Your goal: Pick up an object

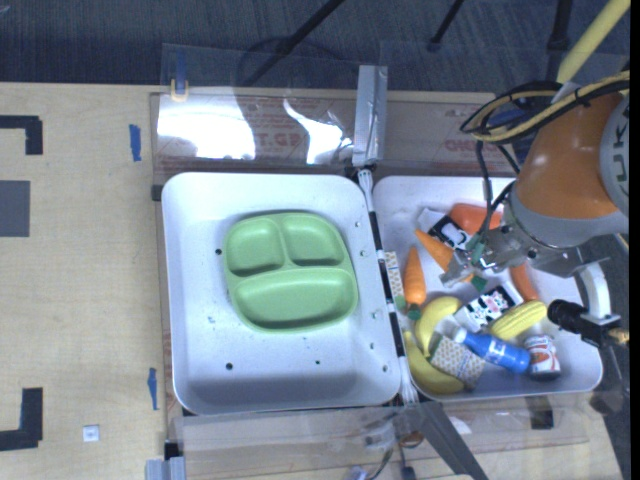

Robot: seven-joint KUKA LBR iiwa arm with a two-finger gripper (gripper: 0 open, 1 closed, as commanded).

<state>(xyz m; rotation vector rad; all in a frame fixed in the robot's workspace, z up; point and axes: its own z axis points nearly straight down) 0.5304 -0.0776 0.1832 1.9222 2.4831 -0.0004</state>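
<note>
— Two white bins stand side by side on the bench. How much room is in each?

— The left bin [190,298] has only a green divided tray [290,270] in its middle, with bare floor all around it up to the walls. The right bin [400,200] is crowded: the things lie packed in its near half, close to the divider and the near wall. Some bare floor shows at its far left corner.

— Where is the gripper [480,258]?

— It is down in the right bin, over the pile, beside an orange carrot [436,250]. The grey arm with the orange band covers the far right part of that bin. Whether the fingers are apart or together, I cannot tell.

— How do the things lie?

— The carrot's long axis runs diagonally, from far left to near right. A blue bottle [498,352] lies on its side, almost along the near wall. One banana [432,330] curves near the divider; a second yellow banana [520,318] lies tilted to its right.
</note>
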